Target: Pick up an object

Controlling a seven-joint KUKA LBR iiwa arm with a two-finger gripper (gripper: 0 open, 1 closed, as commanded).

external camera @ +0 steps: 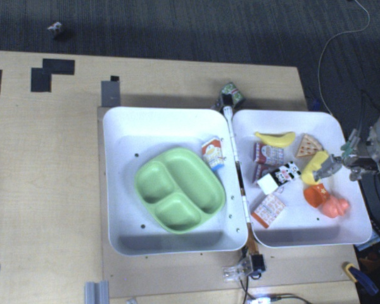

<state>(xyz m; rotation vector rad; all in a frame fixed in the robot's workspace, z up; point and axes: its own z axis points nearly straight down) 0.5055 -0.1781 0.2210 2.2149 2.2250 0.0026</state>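
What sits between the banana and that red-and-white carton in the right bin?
In the camera view, a dark snack packet and a small white block lie between the banana and the red-and-white carton.

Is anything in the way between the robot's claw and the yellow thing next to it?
Nothing visible. The gripper sits right beside the yellow thing in the right bin, with no gap showing between them. The orange toy lies just below, off to the side.
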